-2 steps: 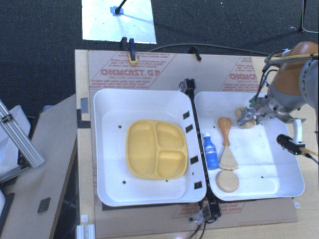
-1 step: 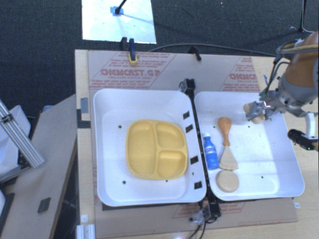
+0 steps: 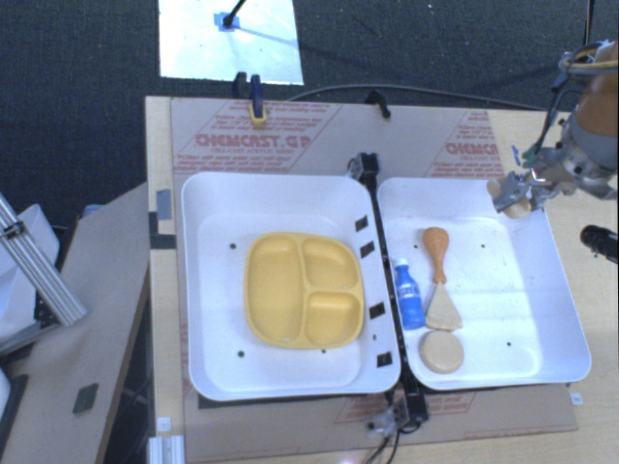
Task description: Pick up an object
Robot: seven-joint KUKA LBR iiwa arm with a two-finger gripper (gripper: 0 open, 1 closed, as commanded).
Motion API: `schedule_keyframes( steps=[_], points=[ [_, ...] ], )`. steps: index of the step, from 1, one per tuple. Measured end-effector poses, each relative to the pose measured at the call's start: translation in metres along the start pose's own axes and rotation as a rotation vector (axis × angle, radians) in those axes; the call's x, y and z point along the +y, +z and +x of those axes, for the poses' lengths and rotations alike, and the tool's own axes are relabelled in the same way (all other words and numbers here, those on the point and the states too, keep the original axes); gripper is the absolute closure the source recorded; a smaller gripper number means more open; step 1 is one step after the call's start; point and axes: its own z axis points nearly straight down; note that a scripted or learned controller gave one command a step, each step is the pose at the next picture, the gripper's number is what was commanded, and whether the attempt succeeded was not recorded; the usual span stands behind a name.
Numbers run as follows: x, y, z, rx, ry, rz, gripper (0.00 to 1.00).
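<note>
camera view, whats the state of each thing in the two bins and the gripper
Yellow divided plastic plate: lying flat, right way up, in the left white bin.
Small blue bottle: on its side in the right white bin, against the divider.
Wooden spatula: lying flat, handle pointing to the far side.
Tan round disc: lying flat, touching the spatula's blade.
Gripper: above the right bin's far right corner, holding nothing visible.

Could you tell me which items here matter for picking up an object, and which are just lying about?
For the job: gripper over the right bin's far corner; wooden spatula, blue bottle, round tan disc, yellow divided plate.

Lying about: blue and yellow clamp, metal sheet, aluminium rail.
</note>
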Motion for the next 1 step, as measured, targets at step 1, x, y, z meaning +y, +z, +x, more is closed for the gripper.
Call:
schedule_keyframes(
  steps=[1],
  points=[
    [-0.0013, -0.0416, 0.0005, 0.000, -0.001, -0.001, 1.00]
  ],
)
